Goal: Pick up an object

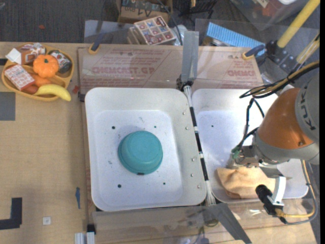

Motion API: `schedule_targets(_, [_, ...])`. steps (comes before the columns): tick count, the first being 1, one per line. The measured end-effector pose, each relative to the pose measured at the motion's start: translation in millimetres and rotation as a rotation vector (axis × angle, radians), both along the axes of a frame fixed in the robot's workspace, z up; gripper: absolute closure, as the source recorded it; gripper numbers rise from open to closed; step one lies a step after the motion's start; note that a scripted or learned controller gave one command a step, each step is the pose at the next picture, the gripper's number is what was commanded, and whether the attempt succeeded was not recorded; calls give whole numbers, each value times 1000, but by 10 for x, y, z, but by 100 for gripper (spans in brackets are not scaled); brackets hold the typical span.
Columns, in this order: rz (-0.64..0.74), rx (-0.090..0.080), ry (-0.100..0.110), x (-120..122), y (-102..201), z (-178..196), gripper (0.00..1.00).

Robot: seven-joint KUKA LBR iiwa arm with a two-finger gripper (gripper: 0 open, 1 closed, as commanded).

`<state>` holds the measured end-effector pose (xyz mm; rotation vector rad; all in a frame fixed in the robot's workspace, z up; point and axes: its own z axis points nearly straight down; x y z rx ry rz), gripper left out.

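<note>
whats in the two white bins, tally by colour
teal: 1, an upturned bowl in the left bin
tan: 1, a crumpled cloth-like lump in the right bin, just under the gripper
total: 2

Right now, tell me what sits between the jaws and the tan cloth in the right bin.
Nothing visible does. The gripper hangs directly over the tan cloth in the right bin.

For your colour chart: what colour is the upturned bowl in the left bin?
Teal bowl, camera view.
</note>
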<state>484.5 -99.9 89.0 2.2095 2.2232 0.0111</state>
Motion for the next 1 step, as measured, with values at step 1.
schedule_targets(1, [257,-7,1,155,32,0,0])
